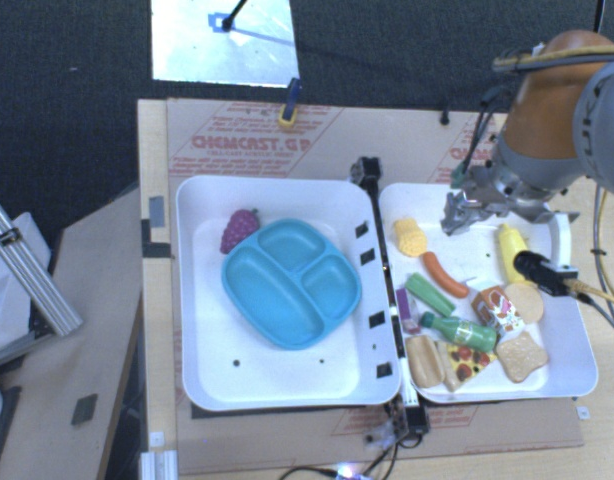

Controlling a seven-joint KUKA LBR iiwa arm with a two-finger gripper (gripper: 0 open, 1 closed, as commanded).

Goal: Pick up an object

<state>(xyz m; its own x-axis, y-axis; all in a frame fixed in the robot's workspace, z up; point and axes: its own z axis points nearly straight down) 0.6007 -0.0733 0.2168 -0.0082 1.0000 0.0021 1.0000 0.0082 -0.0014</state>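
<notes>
On the worktop (pixel 237 128) sit two white bins side by side. The left bin (pixel 202 298) holds a blue divided plate (pixel 290 283) at its centre, with a purple grape bunch (pixel 239 229) touching the plate's rim at about ten o'clock. The right bin (pixel 577 353) carries the toy foods: a yellow corn piece (pixel 410 236) at ten o'clock, an orange carrot (pixel 444 275) and a green stick (pixel 428 295) near the centre, a green bottle (pixel 457 330) below them, and a bread slice (pixel 520 356) and pizza slice (pixel 467 366) toward six o'clock. The gripper (pixel 459 218) hangs over the right bin at about twelve o'clock, just right of the corn; whether it is open or closed cannot be told, and nothing is seen held in it.
</notes>
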